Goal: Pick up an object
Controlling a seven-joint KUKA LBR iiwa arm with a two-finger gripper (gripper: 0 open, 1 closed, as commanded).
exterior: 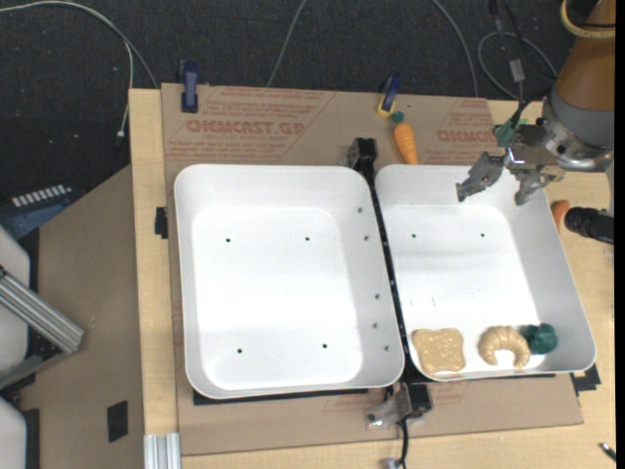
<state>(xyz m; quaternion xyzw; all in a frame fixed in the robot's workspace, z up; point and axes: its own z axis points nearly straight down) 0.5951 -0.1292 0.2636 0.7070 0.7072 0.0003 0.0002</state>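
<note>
Camera view: two bins (283, 189), three objects (437, 350).

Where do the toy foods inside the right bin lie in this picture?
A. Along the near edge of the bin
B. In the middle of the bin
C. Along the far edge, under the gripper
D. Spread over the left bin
A: the tan cracker-like piece, the croissant and the small green item sit in a row by the near rim of the right bin.
</note>
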